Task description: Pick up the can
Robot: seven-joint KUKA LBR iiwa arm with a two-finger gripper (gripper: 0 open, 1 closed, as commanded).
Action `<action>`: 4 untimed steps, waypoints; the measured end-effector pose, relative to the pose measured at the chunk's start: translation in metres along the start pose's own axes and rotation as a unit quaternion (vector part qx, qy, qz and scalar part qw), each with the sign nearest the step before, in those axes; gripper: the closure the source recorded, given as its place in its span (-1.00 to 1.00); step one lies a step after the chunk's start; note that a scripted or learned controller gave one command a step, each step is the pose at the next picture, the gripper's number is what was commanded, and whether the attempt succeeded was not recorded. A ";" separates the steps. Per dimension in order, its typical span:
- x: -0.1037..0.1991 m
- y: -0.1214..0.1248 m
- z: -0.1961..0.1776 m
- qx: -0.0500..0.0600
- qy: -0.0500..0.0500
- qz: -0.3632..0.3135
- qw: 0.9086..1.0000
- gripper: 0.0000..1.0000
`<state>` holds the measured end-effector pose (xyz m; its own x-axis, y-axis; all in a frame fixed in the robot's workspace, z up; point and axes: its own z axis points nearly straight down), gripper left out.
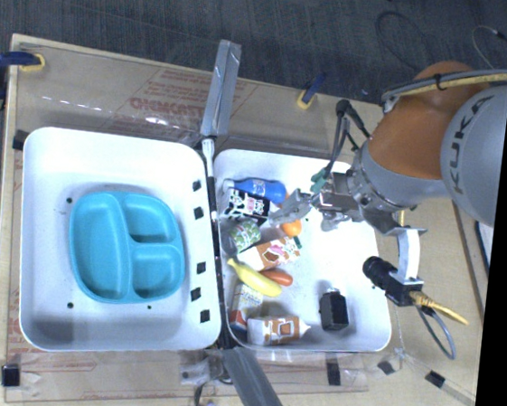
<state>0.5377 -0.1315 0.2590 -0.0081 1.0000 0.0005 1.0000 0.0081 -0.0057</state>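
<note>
- Because the arm reaches in from the right, it hangs over the right bin.
- The left bin carries a blue tray, apart from the clutter.
- The can lies at the far left of the right bin, on its side.
- The pincer is just beside it; I cannot tell how open it is or whether it holds anything.

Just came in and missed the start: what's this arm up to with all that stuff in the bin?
The arm is reaching in from the right, with its gripper over the right bin, beside a heap of small items: a blue can lying at the back, a banana, a brown carton and a black object. Nothing is visibly held. The left bin holds a blue divided tray.
</note>
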 end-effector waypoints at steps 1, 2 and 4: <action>-0.043 -0.040 0.016 -0.001 0.000 -0.027 1.000 -1.00; 0.006 -0.039 0.163 -0.008 -0.003 -0.069 0.998 -1.00; -0.023 -0.059 -0.051 -0.004 -0.003 -0.229 0.974 1.00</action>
<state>0.4788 -0.1547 0.3100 -0.4522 0.8919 -0.0048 0.8919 0.4523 0.0017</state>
